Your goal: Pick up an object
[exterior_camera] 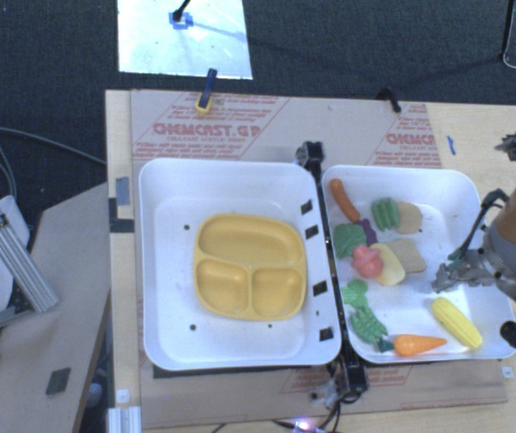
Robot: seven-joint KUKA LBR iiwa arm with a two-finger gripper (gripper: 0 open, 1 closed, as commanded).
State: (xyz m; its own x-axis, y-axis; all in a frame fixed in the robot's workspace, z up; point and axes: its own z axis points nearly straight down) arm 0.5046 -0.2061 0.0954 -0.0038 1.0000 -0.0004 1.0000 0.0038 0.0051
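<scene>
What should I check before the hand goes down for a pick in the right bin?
1. Hand over the right bin: ok, above bare floor near its right side.
2. Nearest target: ok, corn cob lies just below the hand in the picture, apart from the other toys.
3. Carrot beside the corn: ok, a gap shows between them.
4. Finger state: cannot tell.
5. Hand holding nothing yet: cannot tell, though no toy shows at it.
6. Yellow tray in the left bin: ok, far from the hand.
</scene>
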